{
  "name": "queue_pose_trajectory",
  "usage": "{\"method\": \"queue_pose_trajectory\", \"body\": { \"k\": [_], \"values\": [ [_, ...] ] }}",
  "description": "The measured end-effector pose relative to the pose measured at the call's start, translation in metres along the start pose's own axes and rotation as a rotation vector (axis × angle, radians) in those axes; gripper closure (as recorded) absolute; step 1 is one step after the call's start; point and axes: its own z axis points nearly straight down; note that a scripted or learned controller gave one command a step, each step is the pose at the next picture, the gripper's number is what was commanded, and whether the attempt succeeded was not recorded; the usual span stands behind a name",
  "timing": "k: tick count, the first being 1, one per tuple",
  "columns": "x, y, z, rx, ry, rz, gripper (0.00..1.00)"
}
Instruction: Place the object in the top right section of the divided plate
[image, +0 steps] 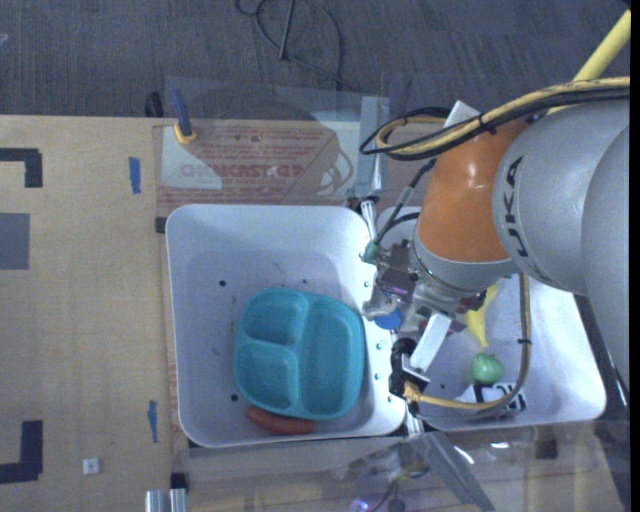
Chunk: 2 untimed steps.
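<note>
The likeliest object is a small blue piece (389, 320), seen at the wall between the two bins and partly hidden under the gripper (385, 305). We judge this only from how close the gripper is to it, since the task names no colour. The wrist hardware covers the business end, so we cannot tell whether the gripper is wide, narrow or holding the piece. The blue piece is just beside the plate's right edge but not over it, and we cannot make out whether it rests on the bin floor or is lifted. The teal divided plate (300, 352) lies flat in the left bin (220, 260), toward its lower right. It has one large section and two smaller ones, and all three look bare. A red piece (282, 422) lies against the plate's lower rim, outside it, on the bin floor. In the right bin (570, 390) a green ball (487, 367) and a yellow piece (479, 322) lie near each other under the arm (540, 200). As we read it, the placing is not yet done: nothing sits in any section. What is left is a secure grasp, if there is none yet, the short carry over the plate, and the release in the called-for section.
</note>
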Motion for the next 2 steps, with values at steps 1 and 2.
{"method": "queue_pose_trajectory", "body": {
  "k": [1, 2],
  "values": [
    [0.066, 0.011, 0.028, 0.000, 0.000, -0.049, 1.00],
    [0.093, -0.033, 0.025, 0.003, -0.001, -0.279, 1.00]
  ]
}}
